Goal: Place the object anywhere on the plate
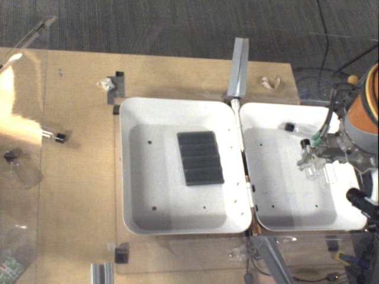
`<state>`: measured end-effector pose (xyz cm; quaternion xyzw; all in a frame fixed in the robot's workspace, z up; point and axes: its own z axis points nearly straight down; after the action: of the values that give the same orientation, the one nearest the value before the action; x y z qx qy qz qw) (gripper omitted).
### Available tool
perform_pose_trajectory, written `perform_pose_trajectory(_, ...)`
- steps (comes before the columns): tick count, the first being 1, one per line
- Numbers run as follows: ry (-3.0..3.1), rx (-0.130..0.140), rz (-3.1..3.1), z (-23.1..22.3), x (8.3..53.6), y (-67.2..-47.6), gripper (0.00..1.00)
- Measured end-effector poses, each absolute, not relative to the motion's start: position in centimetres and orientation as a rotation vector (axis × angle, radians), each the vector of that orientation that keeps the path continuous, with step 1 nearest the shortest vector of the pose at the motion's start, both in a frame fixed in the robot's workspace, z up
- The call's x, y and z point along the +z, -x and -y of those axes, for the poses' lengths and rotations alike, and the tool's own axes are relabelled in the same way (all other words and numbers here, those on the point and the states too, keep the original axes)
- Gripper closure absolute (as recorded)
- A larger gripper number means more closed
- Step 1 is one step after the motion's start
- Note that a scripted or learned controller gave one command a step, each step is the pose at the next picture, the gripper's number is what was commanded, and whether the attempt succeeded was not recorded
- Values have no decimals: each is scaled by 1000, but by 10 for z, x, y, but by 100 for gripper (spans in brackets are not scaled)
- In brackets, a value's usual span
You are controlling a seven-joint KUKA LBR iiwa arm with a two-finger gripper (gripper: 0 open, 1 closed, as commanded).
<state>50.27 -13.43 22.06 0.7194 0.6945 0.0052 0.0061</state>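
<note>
The gripper (312,161) hangs over the right bin (278,218); I cannot tell its grip. Maybe it is picking up. Next, carry the object left to the dark plate (201,158).

I read both bins (133,176) as plain white. The plate (201,158) in the left bin is dark grey with ribbed bands across it. The counter (71,218) is light tan wood. The arm (362,114) shows an orange band over grey. The floor (148,10) is dark grey, finely striped.
</note>
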Motion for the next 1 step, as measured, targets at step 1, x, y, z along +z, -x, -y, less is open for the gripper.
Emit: perform_pose_trajectory(1, -2516, 4, -1878, 52, 215, -532, 100)
